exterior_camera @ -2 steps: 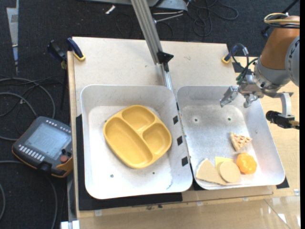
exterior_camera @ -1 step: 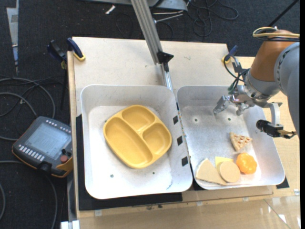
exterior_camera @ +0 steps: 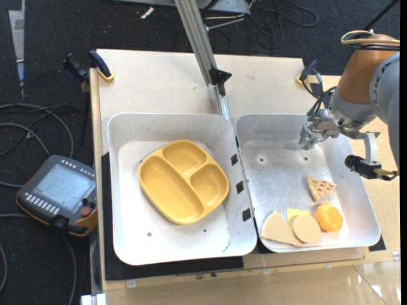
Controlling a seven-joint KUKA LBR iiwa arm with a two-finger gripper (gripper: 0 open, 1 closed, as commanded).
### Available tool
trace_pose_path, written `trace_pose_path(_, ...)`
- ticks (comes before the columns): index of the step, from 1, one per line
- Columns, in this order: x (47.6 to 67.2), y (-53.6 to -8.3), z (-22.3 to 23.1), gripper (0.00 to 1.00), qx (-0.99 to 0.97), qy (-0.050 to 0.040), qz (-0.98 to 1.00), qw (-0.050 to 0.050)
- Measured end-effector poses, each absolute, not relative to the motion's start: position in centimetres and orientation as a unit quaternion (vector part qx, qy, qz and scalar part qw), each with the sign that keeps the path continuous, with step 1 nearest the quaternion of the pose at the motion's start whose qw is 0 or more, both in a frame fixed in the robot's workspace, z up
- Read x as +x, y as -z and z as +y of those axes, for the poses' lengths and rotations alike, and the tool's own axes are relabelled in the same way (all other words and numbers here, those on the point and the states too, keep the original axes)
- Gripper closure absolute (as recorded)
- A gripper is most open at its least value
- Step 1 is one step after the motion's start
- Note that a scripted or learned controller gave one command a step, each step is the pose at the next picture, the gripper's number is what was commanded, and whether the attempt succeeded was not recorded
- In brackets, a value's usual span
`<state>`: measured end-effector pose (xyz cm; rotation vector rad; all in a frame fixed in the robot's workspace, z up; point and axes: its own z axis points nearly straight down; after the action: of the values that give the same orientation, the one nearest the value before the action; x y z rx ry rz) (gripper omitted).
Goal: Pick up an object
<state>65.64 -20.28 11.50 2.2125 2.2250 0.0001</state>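
Two shallow white bins side by side on a pale bench [exterior_camera: 159, 81]. In the left bin [exterior_camera: 127, 138], a yellow divided plate [exterior_camera: 183, 180] with three compartments, lying flat near the middle, slightly toward the right wall. In the right bin [exterior_camera: 273, 138], a cluster of small items at the near right: a waffle-patterned wedge [exterior_camera: 320, 187] lying alone, just beyond an orange round piece [exterior_camera: 329, 218]; left of that piece, a pale yellow block [exterior_camera: 294, 214], a tan round slice [exterior_camera: 306, 229] and a cream wedge [exterior_camera: 276, 228], overlapping one another against the near wall. Grey arm with orange band [exterior_camera: 365, 75] reaching in from the right, wrist tilted down over the far right part of the right bin. Gripper [exterior_camera: 307, 141] low over bare bin floor, well apart from the waffle wedge and the rest of the cluster; nothing seen between its tips, though too small and blurred to tell whether released or clenched. Outside the bench on the dark floor to the left, a grey and orange handheld pendant [exterior_camera: 58, 192] with cables. Slanting metal post [exterior_camera: 197, 33] running from the far edge down to the seam between the bins.
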Motion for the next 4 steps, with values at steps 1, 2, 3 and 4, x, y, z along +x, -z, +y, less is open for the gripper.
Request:
trace_pose_path(1,66.1,-16.1,-19.7,1.00,0.706,-0.0020,0.708,0.003)
trace_pose_path(2,66.0,-22.5,-19.8,1.00,0.706,-0.0021,0.708,0.004)
trace_pose_path(3,66.1,-27.6,-19.8,1.00,0.706,-0.0019,0.708,0.004)
trace_pose_path(4,66.1,-27.0,-13.4,1.00,0.704,-0.0006,0.710,-0.001)
